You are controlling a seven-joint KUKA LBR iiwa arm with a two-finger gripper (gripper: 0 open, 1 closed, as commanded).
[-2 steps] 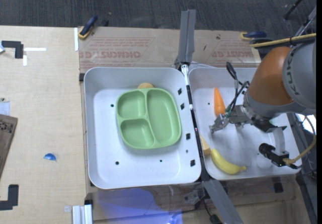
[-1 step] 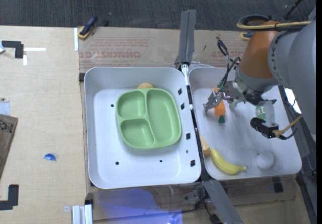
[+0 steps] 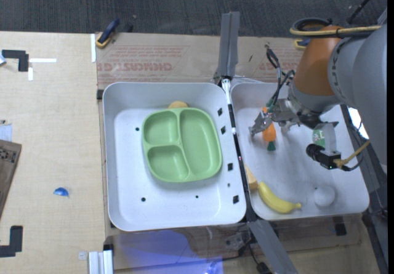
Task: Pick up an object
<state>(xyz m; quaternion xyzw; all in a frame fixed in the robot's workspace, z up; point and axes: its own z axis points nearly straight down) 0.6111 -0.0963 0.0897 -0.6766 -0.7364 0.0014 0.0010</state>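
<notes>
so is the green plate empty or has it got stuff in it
Empty: all three compartments of the green plate show bare green. A yellowish thing sits just behind its rim.

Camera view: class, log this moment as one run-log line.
arm: over right bin | gripper: at carrot, grasp unclear | banana: right bin, front | green tray: left bin

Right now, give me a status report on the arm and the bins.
Gripper over right white bin, orange carrot-like toy between its fingers. Yellow banana lies at bin's near edge. Green divided plate in left bin.

small orange carrot [image 3: 269,135] with green tip, upright, in right bin's upper left, at the hand [image 3: 265,124]
</notes>
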